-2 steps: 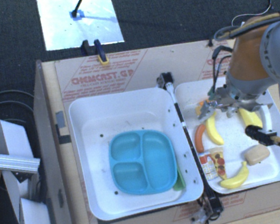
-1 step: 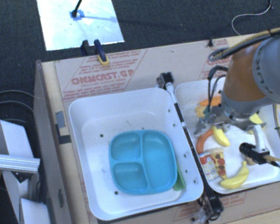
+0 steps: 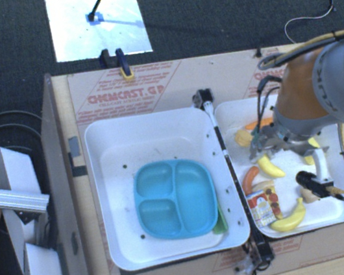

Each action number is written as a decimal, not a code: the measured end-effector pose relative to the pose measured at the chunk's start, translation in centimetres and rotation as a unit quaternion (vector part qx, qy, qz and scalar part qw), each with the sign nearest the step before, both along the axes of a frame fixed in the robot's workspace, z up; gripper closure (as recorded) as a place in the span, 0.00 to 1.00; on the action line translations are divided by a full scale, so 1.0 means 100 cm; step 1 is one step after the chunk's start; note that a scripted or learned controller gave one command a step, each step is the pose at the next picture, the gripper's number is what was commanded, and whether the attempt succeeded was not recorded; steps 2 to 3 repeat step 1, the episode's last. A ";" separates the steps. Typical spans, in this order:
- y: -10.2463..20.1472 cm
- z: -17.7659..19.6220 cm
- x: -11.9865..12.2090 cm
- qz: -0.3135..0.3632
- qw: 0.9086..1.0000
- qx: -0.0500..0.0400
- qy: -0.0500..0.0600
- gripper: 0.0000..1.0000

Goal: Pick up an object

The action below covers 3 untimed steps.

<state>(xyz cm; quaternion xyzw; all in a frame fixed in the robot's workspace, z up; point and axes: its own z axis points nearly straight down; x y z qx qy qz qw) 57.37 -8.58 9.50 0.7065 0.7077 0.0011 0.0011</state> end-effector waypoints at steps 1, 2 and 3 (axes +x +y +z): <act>0.064 0.094 -0.044 0.004 1.000 0.001 -0.001 1.00; 0.064 0.094 -0.044 0.004 1.000 0.001 -0.001 1.00; 0.064 0.094 -0.044 0.004 1.000 0.001 -0.001 1.00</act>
